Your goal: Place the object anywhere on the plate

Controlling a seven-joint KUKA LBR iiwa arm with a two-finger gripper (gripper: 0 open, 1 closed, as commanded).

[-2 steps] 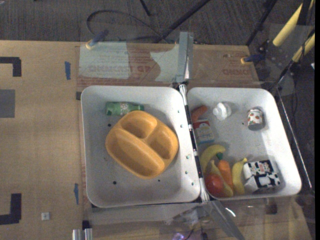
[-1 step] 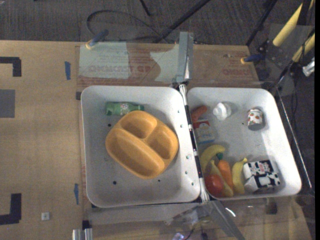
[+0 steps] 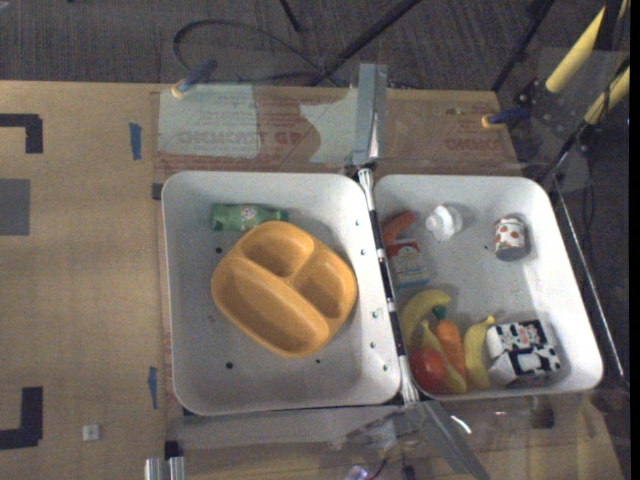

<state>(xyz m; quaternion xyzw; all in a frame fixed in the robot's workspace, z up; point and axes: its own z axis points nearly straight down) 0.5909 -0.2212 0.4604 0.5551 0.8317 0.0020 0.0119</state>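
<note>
An orange plate [image 3: 284,286] with three compartments lies in the left bin [image 3: 190,358], tilted a little in plan. A green packet [image 3: 248,216] lies flat just behind the plate, near the bin's far wall. The right bin [image 3: 560,268] holds several toy foods: a red-and-white carton [image 3: 408,263], a white cup [image 3: 444,221], a small can with red dots [image 3: 510,237], yellow bananas [image 3: 424,308], an orange carrot [image 3: 450,341], a red tomato [image 3: 428,370] and a black-and-white milk carton [image 3: 522,353].
A clear upright divider [image 3: 368,118] stands behind the seam between the bins. Tripod legs and cables cross the dark floor at the top. Blue tape marks dot the cardboard bench on the left.
</note>
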